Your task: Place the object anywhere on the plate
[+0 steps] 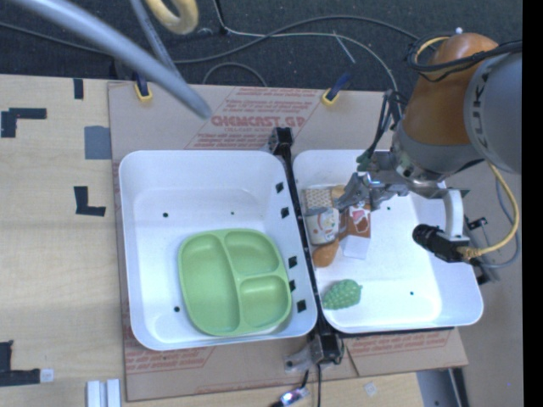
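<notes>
Counter [51, 227]: pale wood grain with black tape marks; a brown cardboard sheet [246, 117] with red print lies under both bins.
Arm [441, 100]: grey with an orange band, comes in from the right and bends down over the right bin.
Left bin [153, 176]: shallow, white, touching the right bin along a black centre seam.
Right bin [424, 303]: shallow, white; all the loose objects lie in its left half.
Plate [233, 282]: light green, three compartments, flat in the lower part of the left bin, nothing on it.
Gripper [361, 192]: low over the object cluster in the right bin, just above the packet.
Grip state: cannot tell whether released or clenched; the tips merge with the clutter below, and no object is seen between them.
Packet [358, 227]: red and white, flat, directly below the gripper; contact cannot be judged.
Can [325, 225]: small, pale label, beside the packet's left edge, near the centre seam.
Checked piece [316, 197]: tan, grid-patterned, just above the can.
Orange object [325, 253]: rounded, just below the can.
Green object [342, 294]: bumpy, lying apart from the cluster, nearer the bin's front wall.
</notes>
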`<state>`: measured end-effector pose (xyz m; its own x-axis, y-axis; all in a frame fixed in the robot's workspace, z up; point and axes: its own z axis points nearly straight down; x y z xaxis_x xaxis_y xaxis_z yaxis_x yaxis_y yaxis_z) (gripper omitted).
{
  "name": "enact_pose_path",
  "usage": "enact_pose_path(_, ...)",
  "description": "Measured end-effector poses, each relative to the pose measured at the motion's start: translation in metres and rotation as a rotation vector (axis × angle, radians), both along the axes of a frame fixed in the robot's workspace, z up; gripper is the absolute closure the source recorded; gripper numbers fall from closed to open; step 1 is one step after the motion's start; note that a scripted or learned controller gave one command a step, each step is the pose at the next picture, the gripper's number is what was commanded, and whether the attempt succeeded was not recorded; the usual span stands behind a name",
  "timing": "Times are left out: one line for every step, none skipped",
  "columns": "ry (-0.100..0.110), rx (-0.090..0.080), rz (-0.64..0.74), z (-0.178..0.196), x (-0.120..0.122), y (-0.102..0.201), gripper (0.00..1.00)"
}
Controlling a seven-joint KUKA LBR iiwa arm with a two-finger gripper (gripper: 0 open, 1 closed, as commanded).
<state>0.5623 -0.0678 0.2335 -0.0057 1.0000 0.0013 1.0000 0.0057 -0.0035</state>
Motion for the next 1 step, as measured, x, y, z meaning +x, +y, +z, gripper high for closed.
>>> enact_pose_path(-0.002,0.000,0.000,-0.0005,0.0119,0.0424,1.00)
